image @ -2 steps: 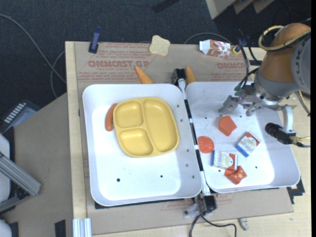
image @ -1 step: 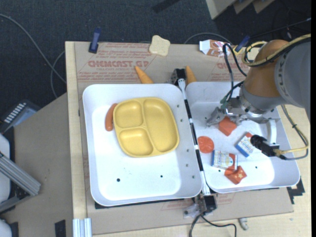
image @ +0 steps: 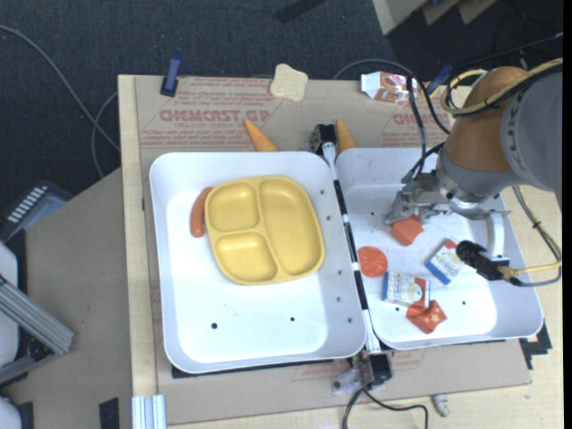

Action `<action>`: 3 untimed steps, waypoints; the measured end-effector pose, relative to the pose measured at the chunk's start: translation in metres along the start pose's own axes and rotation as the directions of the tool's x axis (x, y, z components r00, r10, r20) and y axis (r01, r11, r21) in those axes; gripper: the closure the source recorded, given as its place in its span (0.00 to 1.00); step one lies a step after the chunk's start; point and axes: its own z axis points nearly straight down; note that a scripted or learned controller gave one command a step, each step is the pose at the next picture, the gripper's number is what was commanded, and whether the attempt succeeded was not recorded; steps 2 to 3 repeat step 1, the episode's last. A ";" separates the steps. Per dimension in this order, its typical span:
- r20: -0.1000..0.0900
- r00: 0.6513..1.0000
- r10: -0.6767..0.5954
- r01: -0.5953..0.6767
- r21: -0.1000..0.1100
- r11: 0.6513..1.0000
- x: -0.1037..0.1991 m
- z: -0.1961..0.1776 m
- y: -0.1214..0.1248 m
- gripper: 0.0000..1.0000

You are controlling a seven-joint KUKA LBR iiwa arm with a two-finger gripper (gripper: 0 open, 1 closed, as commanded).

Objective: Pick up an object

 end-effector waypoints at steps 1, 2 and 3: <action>0.000 1.000 -0.003 0.003 -0.001 1.000 0.071 -0.091 0.001 1.00; 0.000 1.000 -0.003 0.003 -0.001 1.000 0.071 -0.091 0.001 1.00; 0.000 1.000 -0.003 0.003 -0.001 1.000 0.071 -0.091 0.001 1.00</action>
